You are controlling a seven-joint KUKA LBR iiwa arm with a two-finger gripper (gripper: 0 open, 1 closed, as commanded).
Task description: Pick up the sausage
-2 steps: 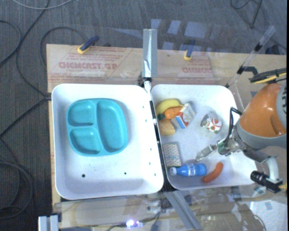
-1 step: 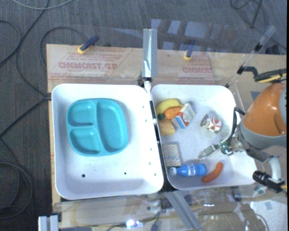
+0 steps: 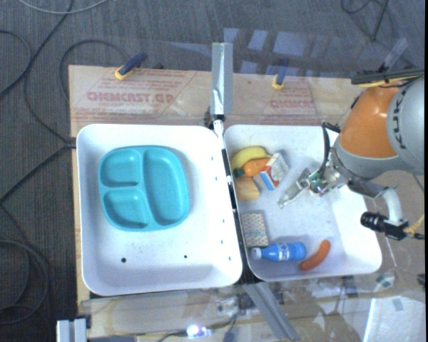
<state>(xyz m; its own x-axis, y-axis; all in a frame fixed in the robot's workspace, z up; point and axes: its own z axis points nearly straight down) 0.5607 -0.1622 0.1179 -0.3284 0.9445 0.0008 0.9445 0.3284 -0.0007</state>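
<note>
The sausage (image 3: 314, 256) is a small red-orange link lying near the front edge of the right bin (image 3: 357, 241), just right of a blue bottle. My gripper (image 3: 291, 194) hangs over the middle of the right bin, its thin metal fingers pointing left and slightly apart, with nothing between them. It is well behind the sausage, toward the bin's centre. The grey arm with its orange band enters from the right.
The right bin also holds a blue bottle (image 3: 279, 251), a checkered sponge (image 3: 254, 228), a banana (image 3: 247, 155), a carrot (image 3: 256, 167), a small carton (image 3: 272, 172) and a yellowish item (image 3: 247, 189). In the left bin (image 3: 100, 262) sits a turquoise divided plate (image 3: 145, 187).
</note>
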